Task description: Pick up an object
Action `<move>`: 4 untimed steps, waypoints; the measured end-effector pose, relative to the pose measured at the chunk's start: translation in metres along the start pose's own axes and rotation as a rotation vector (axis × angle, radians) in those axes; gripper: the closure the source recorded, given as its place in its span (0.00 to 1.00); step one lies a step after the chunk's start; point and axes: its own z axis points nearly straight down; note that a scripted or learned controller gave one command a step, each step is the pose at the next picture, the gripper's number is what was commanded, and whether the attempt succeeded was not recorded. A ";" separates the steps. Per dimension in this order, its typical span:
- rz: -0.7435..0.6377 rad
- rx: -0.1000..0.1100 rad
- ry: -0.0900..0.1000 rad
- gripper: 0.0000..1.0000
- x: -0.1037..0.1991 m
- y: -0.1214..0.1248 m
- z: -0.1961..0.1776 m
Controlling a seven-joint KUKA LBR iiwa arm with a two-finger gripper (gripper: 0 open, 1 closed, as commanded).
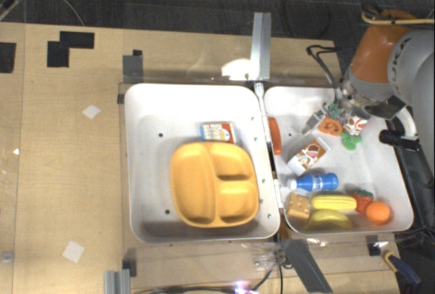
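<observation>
gripper [338,111] low in right bin [401,170] at 1 o'clock near orange toy [331,127], grip state can't tell, nothing lifted yet

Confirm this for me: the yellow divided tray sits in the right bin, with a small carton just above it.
One detail is wrong. The camera view shows the yellow divided tray in the left bin, not the right bin. The small carton does lie just above it in the picture, as you said.
</observation>
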 end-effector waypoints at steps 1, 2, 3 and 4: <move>-0.036 -0.002 -0.005 0.00 0.031 0.014 0.000; 0.089 -0.002 -0.006 0.00 0.058 -0.004 -0.001; 0.424 -0.003 -0.006 0.00 0.052 -0.003 0.000; 0.603 -0.002 -0.005 0.00 0.032 -0.007 0.000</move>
